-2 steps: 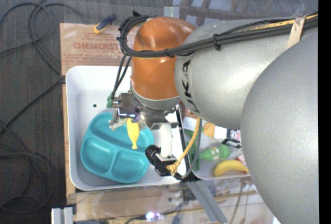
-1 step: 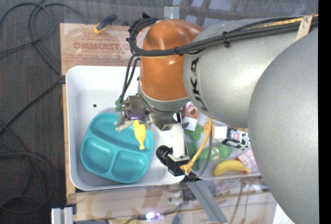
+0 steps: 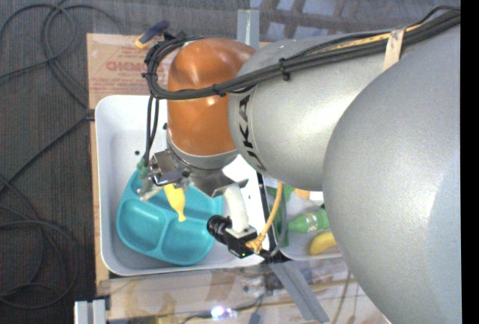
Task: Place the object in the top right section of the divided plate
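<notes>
Arm (image 3: 352, 143) comes in from the right and covers most of the right bin (image 3: 299, 255) plus the top of the left bin (image 3: 105, 165). Orange band (image 3: 198, 102) sits over the left bin's upper middle, w/ a black cable bundle (image 3: 153, 75) looped along its left side.

Gripper (image 3: 168, 180) is directly below the band, over the upper edge of the teal divided plate (image 3: 142, 229). Claw state: can't tell, since wrist hardware hides the tips from this angle.

Task obj = yellow piece (image 3: 177, 203), long and narrow, banana-ish. Its top end disappears under the gripper and its lower end points down-right over the plate's upper-middle area. It overlaps the teal in view, near a divider ridge. Can't tell if it's touching the plate or hanging above it, and can't tell which section it's over.

Plate is in the lower-left part of the left bin, close to the bin's bottom wall, tilted approx diagonal in view. Its right part is partly covered by a white bracket (image 3: 236, 206) and a black module (image 3: 232, 234) hanging off the arm.

In the right bin's visible sliver there's a green obj (image 3: 313, 221) and a second yellow obj (image 3: 322, 244) just below it, close together, and contact is unclear.

Bins sit on a cardboard sheet (image 3: 112, 68) w/ red print. A blue/yellow clamp (image 3: 153, 32) is at its top edge. There are loose cables on the carpet (image 3: 45, 16) to the left.
</notes>
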